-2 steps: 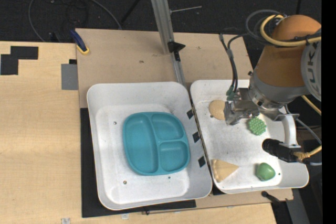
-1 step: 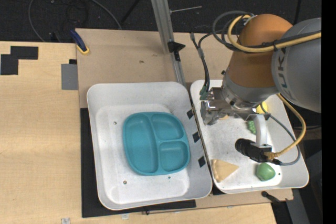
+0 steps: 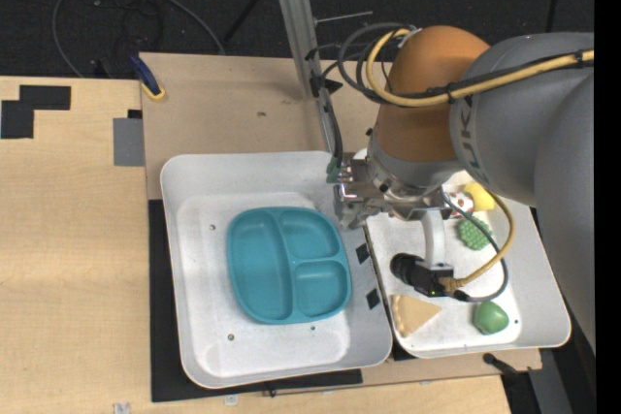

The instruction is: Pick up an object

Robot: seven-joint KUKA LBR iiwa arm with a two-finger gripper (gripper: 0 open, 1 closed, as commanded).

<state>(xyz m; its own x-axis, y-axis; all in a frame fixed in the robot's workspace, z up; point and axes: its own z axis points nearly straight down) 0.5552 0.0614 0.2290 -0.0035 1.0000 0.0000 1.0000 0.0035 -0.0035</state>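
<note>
Arm [image 3: 432,102] over the right bin [image 3: 532,291]
Teal plate [image 3: 288,264] sits lower centre; I cannot tell the gripper's [image 3: 354,199] opening or hold

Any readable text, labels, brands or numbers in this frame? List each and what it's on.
None readable.
The teal divided plate in the left bin is plain, with no print.
The yellow item, green piece and tan wedge in the right bin show no lettering.
The arm shows no legible label or number.
</note>
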